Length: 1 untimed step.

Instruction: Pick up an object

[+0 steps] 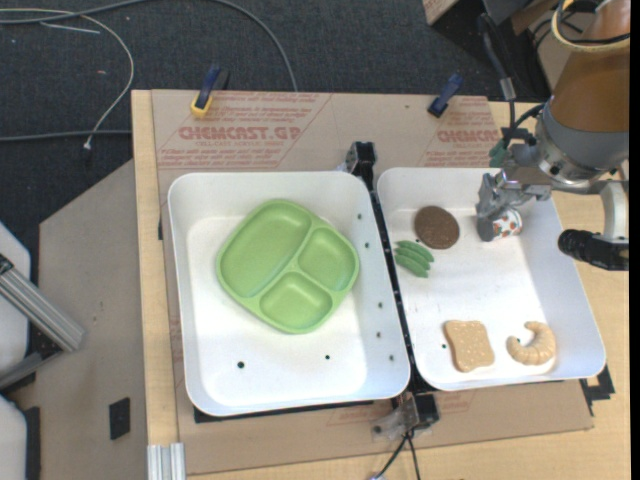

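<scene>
Red-and-white toy [508,223] at upper right looks small, light, rigid; the hand [494,218] seems to pinch its sides

A single fixed camera looks down on the desk [300,108] from above at a slant, far enough off to take in both white bins whole. The left bin [200,368] sits near the middle of the frame, the right bin [570,318] just beside it. Dark floor lies beyond the desk's far edge, and the grey arm [590,78] enters past the right bin's far corner.
</scene>
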Motion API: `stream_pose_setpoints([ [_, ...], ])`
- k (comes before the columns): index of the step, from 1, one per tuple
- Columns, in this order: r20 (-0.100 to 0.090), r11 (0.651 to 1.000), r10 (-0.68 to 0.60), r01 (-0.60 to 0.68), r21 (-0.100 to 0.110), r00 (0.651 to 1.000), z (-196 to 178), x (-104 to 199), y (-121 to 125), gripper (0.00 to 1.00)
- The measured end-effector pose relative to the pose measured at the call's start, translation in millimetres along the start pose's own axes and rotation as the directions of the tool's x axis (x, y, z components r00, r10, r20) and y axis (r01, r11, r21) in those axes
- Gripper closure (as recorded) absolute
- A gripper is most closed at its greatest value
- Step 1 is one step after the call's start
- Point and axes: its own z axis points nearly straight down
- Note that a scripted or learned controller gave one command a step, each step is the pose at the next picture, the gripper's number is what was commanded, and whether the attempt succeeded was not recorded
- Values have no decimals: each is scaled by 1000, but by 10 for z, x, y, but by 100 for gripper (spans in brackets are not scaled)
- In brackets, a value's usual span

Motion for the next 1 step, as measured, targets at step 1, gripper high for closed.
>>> stream_pose_setpoints([
  [1, -1, 1000, 1, -1, 6, 1000, 146, 505, 124, 100],
])
